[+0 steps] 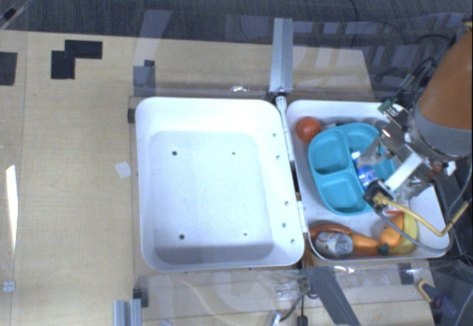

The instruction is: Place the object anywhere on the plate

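Note:
A blue divided plate (336,167) lies in the right bin (318,114), toward its middle. My gripper (372,162) hangs over the plate's right edge, reaching in from the right. A small blue and white thing (363,171) shows just below the gripper, at the plate's right rim; whether it is held or resting there is unclear. A red tomato (307,127) sits in the bin's far left corner, just off the plate.
Along the right bin's near wall lie a silver can (336,245) with a red item (332,229) beside it, an orange carrot (365,243) and a yellow banana (409,231). The left white bin (155,191) adjoins, with a metal divider (281,58) behind.

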Robot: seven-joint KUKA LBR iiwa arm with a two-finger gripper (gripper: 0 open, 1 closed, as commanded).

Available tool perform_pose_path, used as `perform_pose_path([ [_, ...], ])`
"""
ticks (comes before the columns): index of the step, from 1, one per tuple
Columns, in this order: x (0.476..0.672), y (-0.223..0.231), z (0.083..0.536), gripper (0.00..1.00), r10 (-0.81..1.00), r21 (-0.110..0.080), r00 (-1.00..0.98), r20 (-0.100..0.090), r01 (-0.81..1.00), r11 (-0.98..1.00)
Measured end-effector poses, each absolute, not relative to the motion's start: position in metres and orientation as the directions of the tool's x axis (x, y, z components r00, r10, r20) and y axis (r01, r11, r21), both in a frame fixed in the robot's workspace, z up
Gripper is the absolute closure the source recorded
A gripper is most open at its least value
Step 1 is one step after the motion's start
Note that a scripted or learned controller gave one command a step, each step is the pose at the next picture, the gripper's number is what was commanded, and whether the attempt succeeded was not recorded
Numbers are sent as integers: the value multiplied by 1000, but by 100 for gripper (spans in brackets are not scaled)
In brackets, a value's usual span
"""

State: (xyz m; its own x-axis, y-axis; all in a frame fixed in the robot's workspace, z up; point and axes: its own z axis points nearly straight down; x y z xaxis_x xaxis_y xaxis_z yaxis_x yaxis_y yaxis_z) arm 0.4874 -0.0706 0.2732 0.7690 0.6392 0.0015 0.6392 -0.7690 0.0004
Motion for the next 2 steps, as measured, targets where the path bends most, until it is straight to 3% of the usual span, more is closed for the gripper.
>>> perform_pose_path([
  [2, 487, 29, 201, 0, 207, -2, 978, -1, 207, -978],
])
